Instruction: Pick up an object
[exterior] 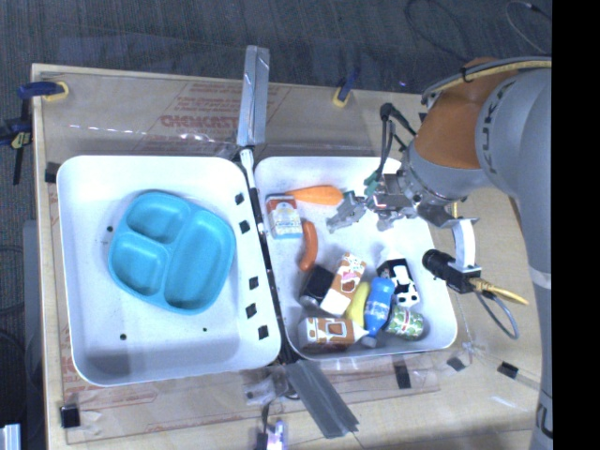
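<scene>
The arm is at the approach step: nothing is lifted yet, and the gripper (352,211) hangs over the upper middle of the right bin (433,337) — reaching in from its right edge. Its fingers look spread apart with nothing between them, though at this slant the gap is small and hard to read.

The things to choose from all lie in the right bin. An orange carrot (319,195) lies near the bin's top edge, just up and left of the fingertips. A sausage (308,244) lies below and left of them, beside a small packet (284,216) close to the bin's left wall. The rest — a yellow banana (357,302), a blue bottle (379,304), a black-and-white cow toy (401,283) and a printed box (328,332) — crowd the bin's lower edge, well apart from the gripper.

The left bin (84,345) holds a blue divided tray (172,249).

The next move likely calls for a short shift toward the carrot or sausage, lining the fingers across its narrow width, then a straight descent before closing.
</scene>
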`<state>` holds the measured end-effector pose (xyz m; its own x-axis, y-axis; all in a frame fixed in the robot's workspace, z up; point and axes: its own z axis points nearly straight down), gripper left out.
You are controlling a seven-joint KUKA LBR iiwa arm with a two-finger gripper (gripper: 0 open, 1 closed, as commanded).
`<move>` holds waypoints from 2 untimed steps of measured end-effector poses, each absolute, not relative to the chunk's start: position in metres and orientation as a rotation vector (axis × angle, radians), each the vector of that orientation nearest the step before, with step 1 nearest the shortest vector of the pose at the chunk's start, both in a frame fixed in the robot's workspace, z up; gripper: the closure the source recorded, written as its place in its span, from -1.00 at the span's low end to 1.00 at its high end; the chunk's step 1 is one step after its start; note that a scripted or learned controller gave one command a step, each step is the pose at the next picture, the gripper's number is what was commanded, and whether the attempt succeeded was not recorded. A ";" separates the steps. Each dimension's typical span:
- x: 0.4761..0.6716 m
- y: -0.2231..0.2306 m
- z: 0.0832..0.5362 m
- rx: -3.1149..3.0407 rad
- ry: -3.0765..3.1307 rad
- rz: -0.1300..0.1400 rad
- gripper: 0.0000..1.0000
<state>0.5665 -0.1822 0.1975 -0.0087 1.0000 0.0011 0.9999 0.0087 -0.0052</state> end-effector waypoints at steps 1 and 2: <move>0.640 -0.158 0.100 -2.208 -2.234 0.001 -1.00; 0.640 -0.157 0.110 -2.200 -2.240 0.003 1.00</move>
